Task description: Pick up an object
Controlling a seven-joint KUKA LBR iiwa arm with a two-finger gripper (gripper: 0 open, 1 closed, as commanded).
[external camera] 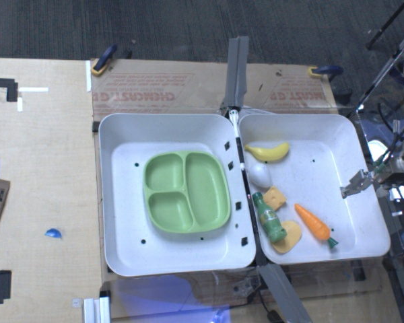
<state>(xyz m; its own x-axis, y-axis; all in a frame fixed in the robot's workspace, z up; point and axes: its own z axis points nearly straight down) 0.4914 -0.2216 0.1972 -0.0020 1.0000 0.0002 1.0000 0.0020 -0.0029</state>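
Pre-grasp: nothing was picked yet.
Pincer (355, 184) sat at the right bin's (337, 132) right rim; its opening couldn't be told, nothing visibly held. Carrot (312, 222) lay nearest, banana (268, 152) and green bottle (268, 217) further left. Next: descend over the carrot.
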